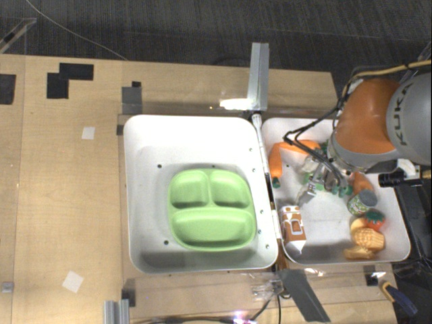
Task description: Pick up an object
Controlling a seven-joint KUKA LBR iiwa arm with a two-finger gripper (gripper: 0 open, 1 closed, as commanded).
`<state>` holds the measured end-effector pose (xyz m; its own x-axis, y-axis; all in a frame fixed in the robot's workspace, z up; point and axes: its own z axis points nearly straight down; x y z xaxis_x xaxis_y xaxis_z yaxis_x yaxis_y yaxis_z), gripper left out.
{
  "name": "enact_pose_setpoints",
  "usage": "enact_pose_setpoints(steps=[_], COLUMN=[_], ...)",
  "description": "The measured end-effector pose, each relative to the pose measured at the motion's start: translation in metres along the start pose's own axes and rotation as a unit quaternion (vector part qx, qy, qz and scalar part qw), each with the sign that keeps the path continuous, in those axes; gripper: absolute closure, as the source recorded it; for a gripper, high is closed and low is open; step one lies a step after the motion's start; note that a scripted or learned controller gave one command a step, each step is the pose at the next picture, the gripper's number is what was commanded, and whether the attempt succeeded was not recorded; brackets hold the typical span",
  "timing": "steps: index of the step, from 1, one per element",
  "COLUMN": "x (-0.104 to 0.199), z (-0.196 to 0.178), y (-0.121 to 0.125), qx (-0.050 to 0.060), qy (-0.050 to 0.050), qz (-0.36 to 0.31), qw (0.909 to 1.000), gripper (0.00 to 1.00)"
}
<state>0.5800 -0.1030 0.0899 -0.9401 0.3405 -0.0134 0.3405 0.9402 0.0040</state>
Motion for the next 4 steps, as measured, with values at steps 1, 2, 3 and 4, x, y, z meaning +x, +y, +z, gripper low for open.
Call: enact_pose_setpoints(steps=[1,2,3,4], x=[0.083,0.067,0.075,0.064], z=[-0.003,-0.003,-0.003,-0.003], y=[-0.024,-0.069,-0.043,-0.019], qx=[-0.001,0.0,0.002,0.002], qy=[-0.005,-0.004,-0.006,-0.005], qz=[0.124,-0.056,-0.217,-0.387], qw=[0.9922,0.9984,0.9761,0.922], gripper=[0.0,0.0,0.0,0.0])
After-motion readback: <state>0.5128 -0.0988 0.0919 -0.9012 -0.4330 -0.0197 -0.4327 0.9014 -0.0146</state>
